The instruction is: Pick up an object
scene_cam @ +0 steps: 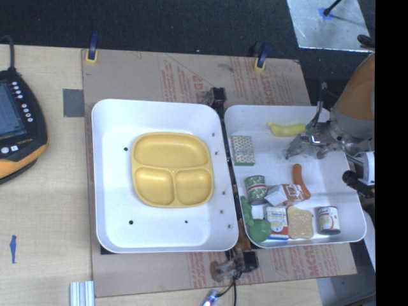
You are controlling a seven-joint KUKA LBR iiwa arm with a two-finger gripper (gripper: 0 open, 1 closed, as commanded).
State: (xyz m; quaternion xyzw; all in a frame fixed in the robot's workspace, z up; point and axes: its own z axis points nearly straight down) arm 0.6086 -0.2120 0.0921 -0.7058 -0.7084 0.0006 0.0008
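Arm enters from right edge of frame, pincer (305, 142) low over upper part of right bin (357, 231). Can't tell if pincer is open or closed; nothing visibly between its tips. Nearest pickable thing: banana (285, 129), just up-left of the pincer, near bin's top wall. Sausage (299, 180) lies below it, apart. Cluster at bin's lower part: green can (255, 187), bread slice (299, 222), small can (327, 220), all packed close. Left bin (108, 171) holds yellow divided plate (172, 169). Risks, my read: banana sits close to wall, so a descent could clip the rim or push the banana away instead of straddling it. Curved, smooth shape may slip out on closing.
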